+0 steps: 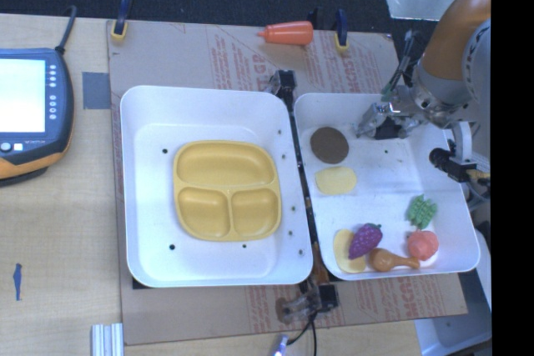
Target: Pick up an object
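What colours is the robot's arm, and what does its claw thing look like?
The arm is chunky and rounded, grey with a big orange band near the top. Its wrist end is silvery metal. The gripper is small and dark, with shiny metal parts. Thin dark cables run alongside the arm.

A divided tray [226,199] sits centred in the left bin [142,179]. In the right bin [450,204], a disc [329,144] lies upper left above an oval piece [335,180]; toy grapes [365,239], a pear-shaped toy [390,260], a round fruit [423,245] and a leafy toy [421,211] cluster at the lower edge. A toy carrot [288,33] rests behind both bins; a handheld control pendant [29,112] lies at frame left.
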{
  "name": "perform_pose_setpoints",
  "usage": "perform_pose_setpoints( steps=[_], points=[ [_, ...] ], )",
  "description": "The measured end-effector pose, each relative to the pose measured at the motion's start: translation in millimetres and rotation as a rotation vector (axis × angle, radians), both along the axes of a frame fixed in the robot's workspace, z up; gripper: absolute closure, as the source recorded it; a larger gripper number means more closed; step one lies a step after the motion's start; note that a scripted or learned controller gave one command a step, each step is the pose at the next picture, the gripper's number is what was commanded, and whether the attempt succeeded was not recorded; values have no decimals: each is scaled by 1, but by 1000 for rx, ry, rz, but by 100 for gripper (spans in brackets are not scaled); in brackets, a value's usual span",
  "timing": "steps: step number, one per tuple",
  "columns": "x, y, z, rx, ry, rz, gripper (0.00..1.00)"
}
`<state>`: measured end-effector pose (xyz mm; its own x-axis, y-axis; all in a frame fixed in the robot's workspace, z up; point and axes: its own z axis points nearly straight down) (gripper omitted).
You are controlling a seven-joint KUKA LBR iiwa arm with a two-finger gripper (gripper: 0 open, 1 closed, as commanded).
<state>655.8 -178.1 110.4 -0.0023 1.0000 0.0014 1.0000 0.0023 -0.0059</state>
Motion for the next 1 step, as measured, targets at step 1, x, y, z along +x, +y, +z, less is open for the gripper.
perform_pose_setpoints(
  steps=[1],
  points=[
    [0, -32, -19, -2, -4, 0, 0]
  ],
)
